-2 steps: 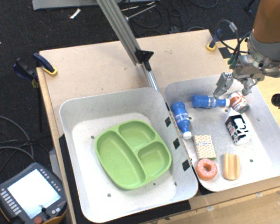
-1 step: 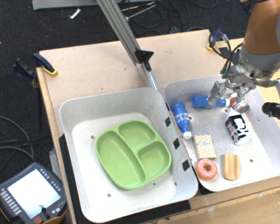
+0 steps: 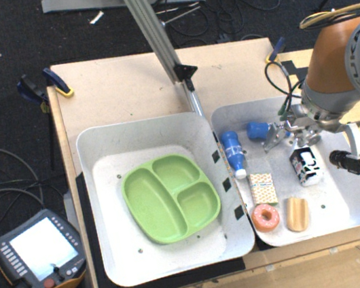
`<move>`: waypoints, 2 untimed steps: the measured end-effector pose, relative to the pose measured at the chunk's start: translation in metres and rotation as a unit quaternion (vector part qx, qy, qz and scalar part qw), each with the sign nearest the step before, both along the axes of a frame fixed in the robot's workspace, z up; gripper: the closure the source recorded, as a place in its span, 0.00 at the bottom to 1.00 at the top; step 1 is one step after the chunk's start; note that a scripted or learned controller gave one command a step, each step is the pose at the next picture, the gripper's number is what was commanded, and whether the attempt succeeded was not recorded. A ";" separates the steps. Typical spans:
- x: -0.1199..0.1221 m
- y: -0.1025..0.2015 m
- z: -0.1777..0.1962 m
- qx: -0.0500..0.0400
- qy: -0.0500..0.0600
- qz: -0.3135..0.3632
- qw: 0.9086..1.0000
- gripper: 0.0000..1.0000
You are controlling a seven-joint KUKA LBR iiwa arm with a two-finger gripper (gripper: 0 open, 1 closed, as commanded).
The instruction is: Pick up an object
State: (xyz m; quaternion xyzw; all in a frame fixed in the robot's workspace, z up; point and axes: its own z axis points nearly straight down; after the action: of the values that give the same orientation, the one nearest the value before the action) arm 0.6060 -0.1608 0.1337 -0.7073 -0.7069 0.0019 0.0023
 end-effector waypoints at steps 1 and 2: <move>0.002 0.000 0.014 -0.001 -0.003 0.000 1.000 1.00; -0.004 -0.003 0.059 -0.001 -0.006 0.000 1.000 1.00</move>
State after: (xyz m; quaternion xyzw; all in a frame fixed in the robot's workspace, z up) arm 0.6020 -0.1642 0.1931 -0.7075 -0.7067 -0.0012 -0.0024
